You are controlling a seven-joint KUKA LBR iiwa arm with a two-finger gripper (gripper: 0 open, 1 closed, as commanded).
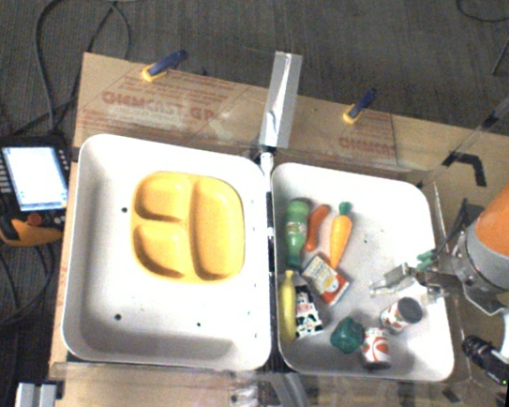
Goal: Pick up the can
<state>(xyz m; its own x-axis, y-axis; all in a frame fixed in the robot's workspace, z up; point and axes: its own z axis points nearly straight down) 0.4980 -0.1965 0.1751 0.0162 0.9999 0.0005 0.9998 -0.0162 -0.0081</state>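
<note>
One gripper (402, 278) on show, reaching in over the right edge of the right bin (380, 190), and its fingers are spread apart with nothing between them. Just below it, near that same right edge, sits the can (402, 314), tipped so its round silver end faces up, white and red on its side. It lies apart from the fingers, untouched. Down toward the bin's front right corner there's a second red and white can-like piece (375, 347), and just beside it to the left a teal cup (347, 335). Moving out to the middle of the bin, an orange carton (326, 279) lies tilted, with a black and white carton (308, 314) below it. Along the left edge a banana (287, 309) runs lengthwise, a green bottle (295, 227) above it, then two carrots (338, 233) side by side. Across in the left bin (96, 250), a yellow tray (190, 226) sits near the centre, toward the back.
</note>
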